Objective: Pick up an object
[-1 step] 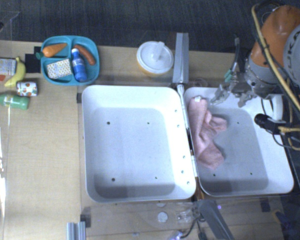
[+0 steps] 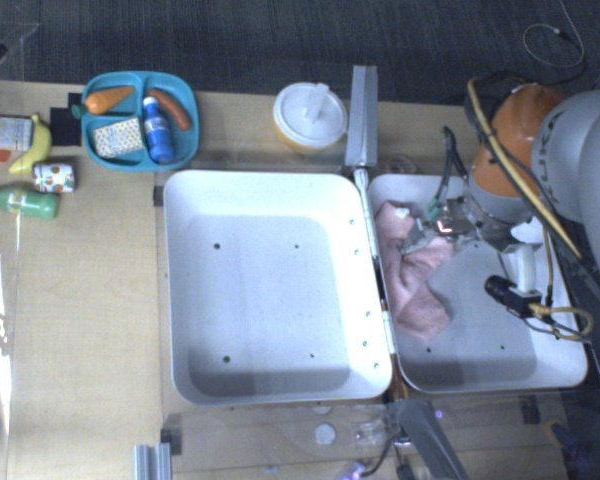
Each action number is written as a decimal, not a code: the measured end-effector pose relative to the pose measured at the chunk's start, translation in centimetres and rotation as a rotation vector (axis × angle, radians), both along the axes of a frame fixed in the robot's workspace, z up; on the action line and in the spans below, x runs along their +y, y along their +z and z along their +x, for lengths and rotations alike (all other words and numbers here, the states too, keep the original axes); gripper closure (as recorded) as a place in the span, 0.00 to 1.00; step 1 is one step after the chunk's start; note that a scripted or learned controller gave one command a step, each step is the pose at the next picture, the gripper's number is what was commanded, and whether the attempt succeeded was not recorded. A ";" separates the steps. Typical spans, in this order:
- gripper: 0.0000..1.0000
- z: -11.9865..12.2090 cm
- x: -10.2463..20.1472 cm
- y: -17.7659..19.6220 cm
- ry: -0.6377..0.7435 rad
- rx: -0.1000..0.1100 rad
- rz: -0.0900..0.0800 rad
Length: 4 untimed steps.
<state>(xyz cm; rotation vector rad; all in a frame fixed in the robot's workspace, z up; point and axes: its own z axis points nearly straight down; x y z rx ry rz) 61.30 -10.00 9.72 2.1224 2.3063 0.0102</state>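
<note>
pincer point(image 2: 432, 226) low in the right bin point(image 2: 500, 363), at the upper edge of a crumpled pink cloth point(image 2: 416, 273). the cloth lies along that bin's left wall. cannot tell from this view whether the pincer grips it. left bin point(image 2: 270, 288) beside it on the bench point(image 2: 80, 318).

Both bins point(image 2: 270, 378) white. Cloth point(image 2: 415, 283) in the right-hand bin pale pink. Worktop point(image 2: 80, 328) light tan wood. Divided tray point(image 2: 185, 103) turquoise, holding an orange carrot point(image 2: 110, 99) and a blue bottle point(image 2: 157, 133). Banana point(image 2: 32, 146) yellow. Lidded cup point(image 2: 310, 115) white over yellow. Arm point(image 2: 580, 158) grey with an orange band point(image 2: 515, 118).
</note>
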 end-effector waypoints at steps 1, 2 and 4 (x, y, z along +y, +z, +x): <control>0.00 4.6 -5.7 -0.7 0.041 -0.006 -0.003; 0.00 4.4 -0.8 -0.6 0.213 -0.007 -0.005; 1.00 1.2 1.1 0.4 0.232 -0.012 -0.002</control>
